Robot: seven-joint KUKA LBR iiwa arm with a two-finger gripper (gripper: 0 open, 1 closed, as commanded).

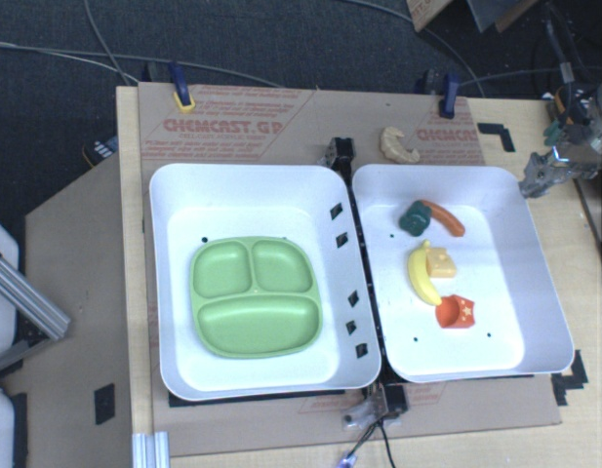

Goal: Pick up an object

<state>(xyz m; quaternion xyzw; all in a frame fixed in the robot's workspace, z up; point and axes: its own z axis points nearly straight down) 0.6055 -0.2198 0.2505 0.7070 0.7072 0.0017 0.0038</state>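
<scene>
While it hangs at the far right edge of the view, just outside the upper right corner of the right-hand shallow white bin [535, 291], the metal hand [546, 172] shows too small and blurred to tell whether it is spread or pressed together; nothing can be seen between its parts.

Left of the hand and a little lower, inside that bin, lie the toy foods: a dark green chunky piece [414, 219] touching an orange carrot-shaped piece [447, 219], below them a yellow plastic banana [421, 275] with a pale yellow block [441, 262] against its right side, and lowest a red piece with a small yellow mark [457, 312].

Farther left from the hand, the second white bin [174, 203] holds a light green plastic tray with three compartments [256, 296].

Beyond the bins, left of the hand on the brown cardboard sheet [232, 125] that covers the desk [76, 261], red print reads "CHEMCAST GP", and a part of the same print shows nearer the hand. A beige curled object [398, 145] rests on the cardboard just beside that nearer print, and a yellow-and-blue clamp [181, 90] and a blue clamp [449, 95] grip the sheet's far edge.
</scene>
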